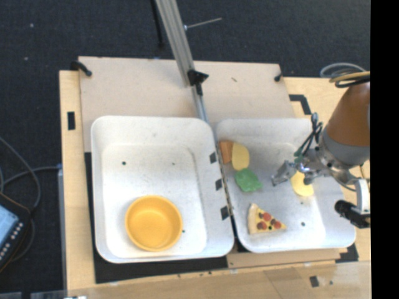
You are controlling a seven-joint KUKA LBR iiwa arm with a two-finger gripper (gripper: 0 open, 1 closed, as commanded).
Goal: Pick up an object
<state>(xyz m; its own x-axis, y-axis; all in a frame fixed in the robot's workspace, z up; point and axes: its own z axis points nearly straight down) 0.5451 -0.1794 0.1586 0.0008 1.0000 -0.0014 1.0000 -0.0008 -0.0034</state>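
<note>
My gripper (293,172) hangs over the right part of the right bin (274,132), at the end of the grey arm with its orange band (350,114). A small yellow object (304,187) lies right beside and partly under the gripper, on its near right side; I cannot tell whether they touch. A pizza slice toy (265,220) lies near the bin's front. A green piece (248,180) and an orange and yellow piece (234,155) sit by the bin's left wall.
A yellow bowl (153,222) sits at the front of the left bin (124,142). A slanted metal post (181,39) rises from behind the bins' shared edge. Bare bin floor lies between the green piece and the gripper.
</note>
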